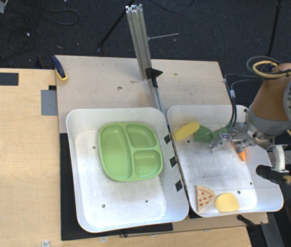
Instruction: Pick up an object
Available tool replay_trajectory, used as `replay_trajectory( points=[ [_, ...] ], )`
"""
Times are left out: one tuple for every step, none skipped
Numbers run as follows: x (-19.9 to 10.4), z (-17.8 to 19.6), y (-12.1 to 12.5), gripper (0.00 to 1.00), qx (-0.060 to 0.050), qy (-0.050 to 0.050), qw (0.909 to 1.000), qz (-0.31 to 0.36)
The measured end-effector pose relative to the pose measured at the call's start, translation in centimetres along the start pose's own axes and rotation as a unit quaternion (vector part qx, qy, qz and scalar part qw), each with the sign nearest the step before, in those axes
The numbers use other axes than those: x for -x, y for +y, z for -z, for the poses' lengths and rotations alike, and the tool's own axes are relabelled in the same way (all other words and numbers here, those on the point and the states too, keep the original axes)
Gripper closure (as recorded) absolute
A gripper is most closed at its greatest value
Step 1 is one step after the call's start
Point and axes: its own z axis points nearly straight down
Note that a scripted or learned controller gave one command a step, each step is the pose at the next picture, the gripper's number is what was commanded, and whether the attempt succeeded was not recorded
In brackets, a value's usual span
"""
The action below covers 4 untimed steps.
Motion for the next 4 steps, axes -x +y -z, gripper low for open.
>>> replay_trajectory(
  points=[
    [0.0, -4.1, 0.2, 0.0, 0.004, -0.001, 1.0, 0.0],
    [0.0, -2.8, 0.4, 1.0, 0.007, 0.0, 1.0, 0.0],
    [-0.2, 3.4, -0.1, 1.0, 0.006, -0.002, 1.0, 0.001],
    [-0.7, 7.8, -0.2, 1.0, 0.006, -0.001, 1.0, 0.001]
  ],
)
